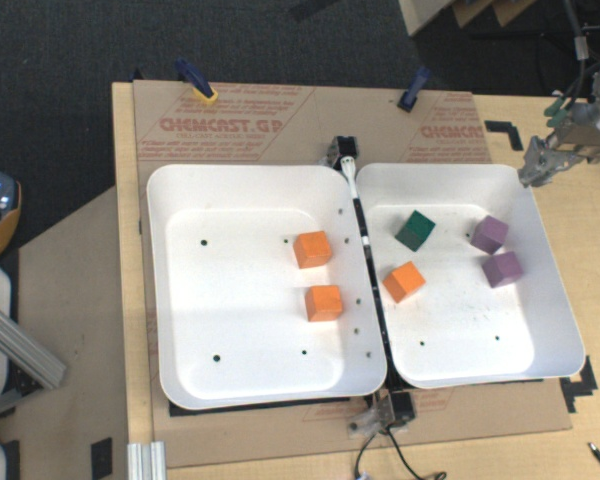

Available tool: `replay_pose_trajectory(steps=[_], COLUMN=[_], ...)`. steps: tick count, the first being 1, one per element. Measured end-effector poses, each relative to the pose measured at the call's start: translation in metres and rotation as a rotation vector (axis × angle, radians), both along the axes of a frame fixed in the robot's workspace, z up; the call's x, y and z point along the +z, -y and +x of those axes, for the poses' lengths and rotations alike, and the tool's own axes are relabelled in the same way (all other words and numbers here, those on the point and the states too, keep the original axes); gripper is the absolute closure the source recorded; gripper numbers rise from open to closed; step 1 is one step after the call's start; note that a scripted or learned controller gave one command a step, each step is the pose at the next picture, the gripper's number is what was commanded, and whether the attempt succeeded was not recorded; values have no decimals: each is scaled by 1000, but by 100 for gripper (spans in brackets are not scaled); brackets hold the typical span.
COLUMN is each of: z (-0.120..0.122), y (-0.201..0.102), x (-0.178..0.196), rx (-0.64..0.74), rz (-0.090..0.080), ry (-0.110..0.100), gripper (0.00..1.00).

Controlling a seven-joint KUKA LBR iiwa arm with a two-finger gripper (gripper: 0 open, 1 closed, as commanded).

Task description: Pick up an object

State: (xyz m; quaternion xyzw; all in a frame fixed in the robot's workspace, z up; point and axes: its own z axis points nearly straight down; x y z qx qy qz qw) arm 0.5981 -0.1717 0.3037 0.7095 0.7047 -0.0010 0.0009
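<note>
Two purple cubes (pixel 495 250) are sitting close together under the gripper (pixel 542 164), whose jaw state cannot be told, risking a grasp that knocks one aside.

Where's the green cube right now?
The green cube lies in the right white bin, near its upper-left corner, just above the orange cube.

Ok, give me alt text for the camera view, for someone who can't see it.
The gripper hangs at the far right rim of the right bin, which holds a green block, an orange block and two purple blocks. The left bin holds two orange blocks.
</note>
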Motion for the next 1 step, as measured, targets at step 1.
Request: replay_pose_trajectory(steps=[1], z=[-27], y=[20], x=[-50], rx=[3], rz=[4], ry=[-5], gripper=[100])
